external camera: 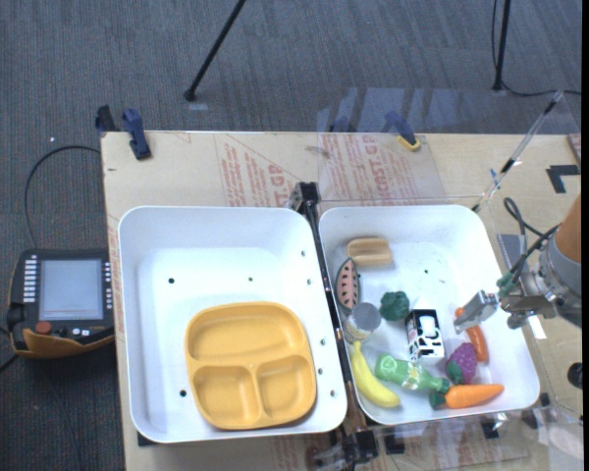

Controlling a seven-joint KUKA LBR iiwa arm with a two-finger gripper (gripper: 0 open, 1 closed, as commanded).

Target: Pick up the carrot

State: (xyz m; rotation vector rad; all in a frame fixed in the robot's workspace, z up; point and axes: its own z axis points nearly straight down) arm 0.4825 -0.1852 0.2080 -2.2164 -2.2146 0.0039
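A: Where's the carrot [474,395]?
B: Lying in the right bin [452,219], front corner, beside the purple grapes [461,361]; untouched.
A: And the hand [474,309]?
B: Over that bin's right edge; whether it's wide or narrow, I cannot tell.

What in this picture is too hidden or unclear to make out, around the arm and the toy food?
- Gripper: too small and blurred in the camera view to tell its finger state.
- Grey arm: cut off by the right edge.
- Black-and-white printed carton: print too small to read.
- Orange plastic carrot: its green top merges with the neighbouring green bottle.
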